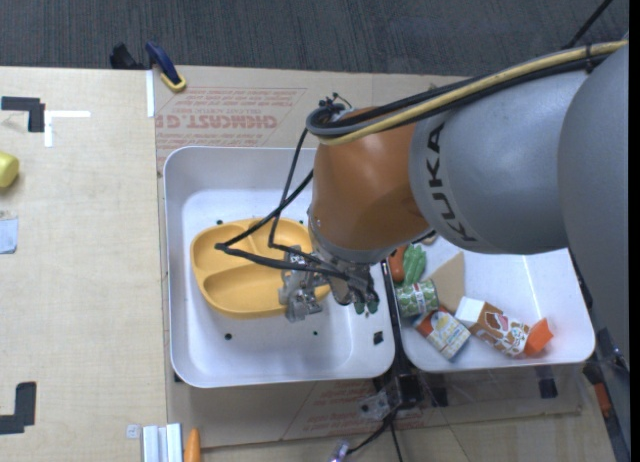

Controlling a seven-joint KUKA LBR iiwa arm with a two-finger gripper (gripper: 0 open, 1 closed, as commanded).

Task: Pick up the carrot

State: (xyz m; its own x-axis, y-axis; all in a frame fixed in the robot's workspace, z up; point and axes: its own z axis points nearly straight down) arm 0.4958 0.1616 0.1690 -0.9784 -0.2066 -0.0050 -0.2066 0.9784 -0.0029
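Apparently the carrot [397, 266] lies just right of the gripper [326, 298] — across the bins' divider, axis unclear — whether the gripper is spread cannot be told.

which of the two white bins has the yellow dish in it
The left bin, below the gripper. Its yellow two-compartment dish sets it apart; the right bin holds small cartons and packets instead.

Left white bin [190, 350]: yellow divided dish [235, 270]. Right white bin [560, 350]: green can [417, 299], two small cartons [447, 334] [497, 326]. Bench: yellow fruit [6, 170] at left edge, blue-handled tool [165, 66].
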